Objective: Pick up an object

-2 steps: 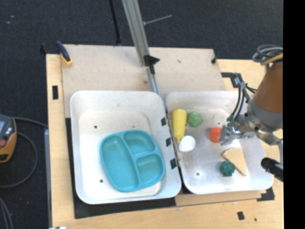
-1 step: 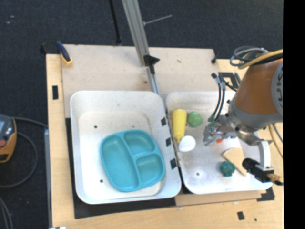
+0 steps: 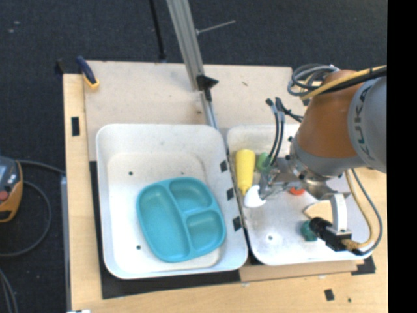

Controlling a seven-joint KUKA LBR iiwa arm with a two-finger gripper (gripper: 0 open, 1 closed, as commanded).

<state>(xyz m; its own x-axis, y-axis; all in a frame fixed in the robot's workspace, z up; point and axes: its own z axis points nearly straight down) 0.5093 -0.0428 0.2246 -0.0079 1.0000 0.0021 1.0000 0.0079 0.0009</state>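
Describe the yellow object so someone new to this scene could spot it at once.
Find the right bin of the two white bins. Along its left wall, beside the divide, lies the yellow object, long and rounded, ending in a white tip. Nothing else there is yellow; its neighbours are small green and orange pieces.

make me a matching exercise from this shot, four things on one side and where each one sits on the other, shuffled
Things:
1. blue divided plate
2. yellow object
3. dark green object
4. blue-and-yellow tool

Places:
A. right bin, against its left wall
B. bare bench top, far left corner
C. left bin, lying flat
D. right bin, near its front right corner

Pairs: 1-C, 2-A, 3-D, 4-B
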